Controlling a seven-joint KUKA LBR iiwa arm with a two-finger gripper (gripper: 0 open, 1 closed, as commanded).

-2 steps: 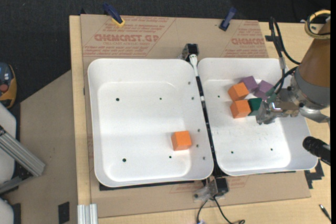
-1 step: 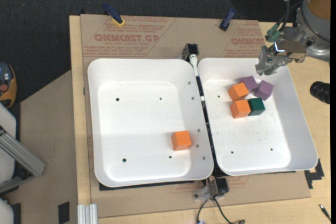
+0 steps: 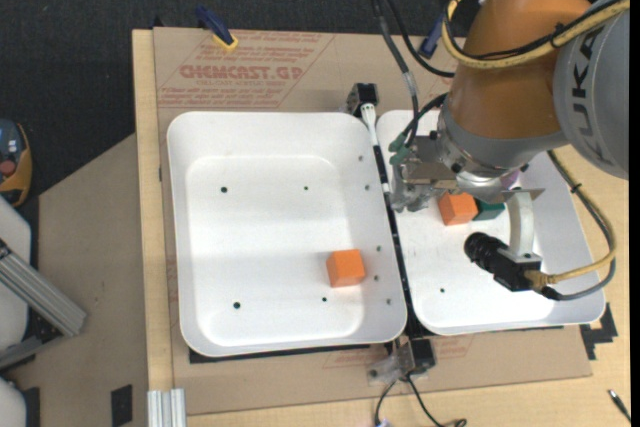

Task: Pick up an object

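Note:
An orange cube (image 3: pixel 346 267) lies in the left bin (image 3: pixel 200 215), toward its front right. A second orange cube (image 3: pixel 458 208) sits in the right bin (image 3: pixel 450 305), with a green object (image 3: pixel 491 211) just to its right and a sliver of something purple (image 3: pixel 511 179) behind. My gripper (image 3: pixel 414 188) hangs low over the right bin's left part, close beside the second cube. The arm's large orange and grey wrist hides most of it.
A black cable fitting (image 3: pixel 497 260) on the arm juts over the right bin's front half. Black clamps (image 3: pixel 362 99) sit at the seam between the bins, at back and front. Both bins rest on a cardboard sheet (image 3: pixel 250 65).

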